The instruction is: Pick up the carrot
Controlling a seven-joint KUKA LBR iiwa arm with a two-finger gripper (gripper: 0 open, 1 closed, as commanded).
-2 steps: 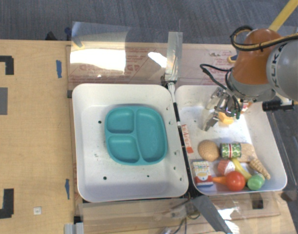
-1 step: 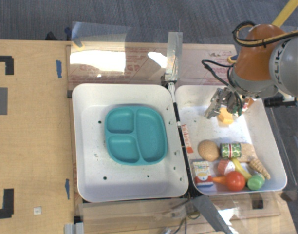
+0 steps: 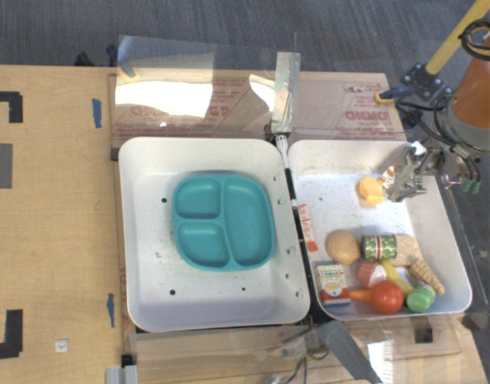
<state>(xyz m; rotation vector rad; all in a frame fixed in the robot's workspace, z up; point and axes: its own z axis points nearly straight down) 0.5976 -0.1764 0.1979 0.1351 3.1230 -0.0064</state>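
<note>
The carrot [image 3: 357, 295] is a slim orange piece lying along the front wall of the right bin [image 3: 449, 238], partly covered by a red tomato [image 3: 387, 296]. My gripper [image 3: 399, 184] hangs over the back of that bin, right beside a yellow toy fruit [image 3: 371, 190], well away from the carrot. Nothing can be seen held in it.
Crowded around the carrot are a small printed box [image 3: 331, 280], a potato [image 3: 343, 246], a can [image 3: 379, 247], a cone [image 3: 427, 275] and a green fruit [image 3: 421, 298]. The left bin [image 3: 141, 238] holds a teal divided plate [image 3: 224, 221]. Cables and the arm fill the right side.
</note>
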